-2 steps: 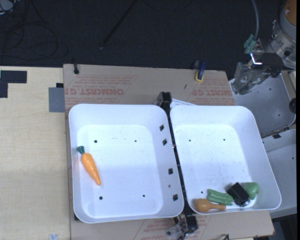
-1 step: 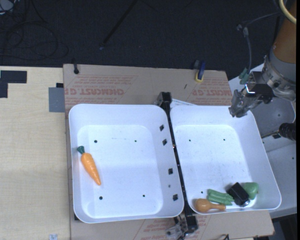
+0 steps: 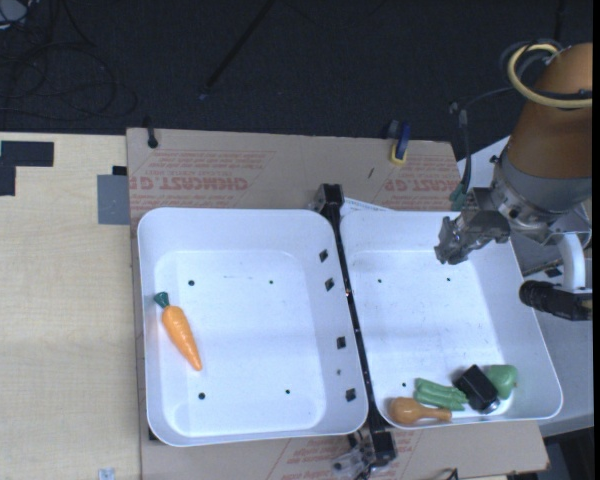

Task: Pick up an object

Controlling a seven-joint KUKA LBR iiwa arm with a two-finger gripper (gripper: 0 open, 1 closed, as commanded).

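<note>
Nothing is lifted yet: the gripper [image 3: 450,250] hangs over the right bin's [image 3: 540,343] far side, its grip impossible to judge, well apart from the toys [image 3: 458,396] clustered at the near edge.

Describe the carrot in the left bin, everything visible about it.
The carrot is a small toy, orange and smooth like plastic, with a short dark green stub at its upper end. It lies flat on the floor of the left bin, close to the left wall, its green end toward the upper left and its pointed tip toward the lower right. It lies alone, touching just the bin floor, and looks whole.
</note>
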